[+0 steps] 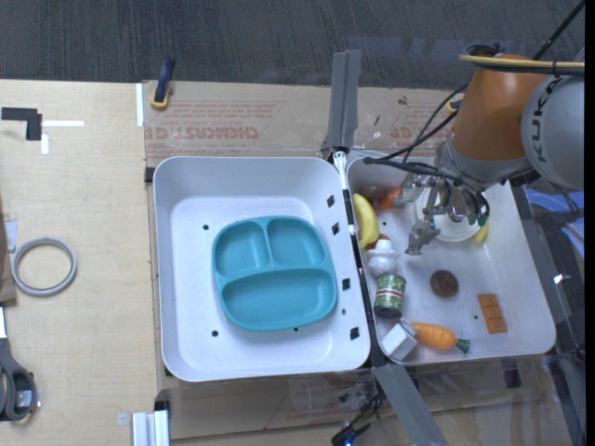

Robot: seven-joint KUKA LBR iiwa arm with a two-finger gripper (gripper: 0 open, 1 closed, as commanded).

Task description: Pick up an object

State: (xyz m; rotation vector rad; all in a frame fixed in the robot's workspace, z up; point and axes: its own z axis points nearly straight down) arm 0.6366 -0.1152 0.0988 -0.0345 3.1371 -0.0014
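The arm reaches in from the right and the gripper (420, 238) hangs over the upper part of the right bin (509, 269), at the left edge of a small white dish (457, 233). From this angle I cannot tell whether it is open or closed, or whether it has hold of anything. All around it lie things to pick. A banana (364, 219) rests against the bin's left wall, with a white lumpy item (381, 260) just below it and a green-labelled can (390, 293) below that. A brown round piece (444, 283) sits near the middle of the bin, below the gripper and apart from it. An orange-brown block (492, 312) lies further right. A carrot (435, 335) lies along the near edge, beside a small white box (398, 340) in the corner. Up near the far wall there's a small orange-red thing (389, 196), too small to name. Over in the left bin (186, 249) a teal divided plate (274, 272) lies flat in the centre. Out on the bench (84, 193), a grey tape ring (42, 266) lies well to the left.
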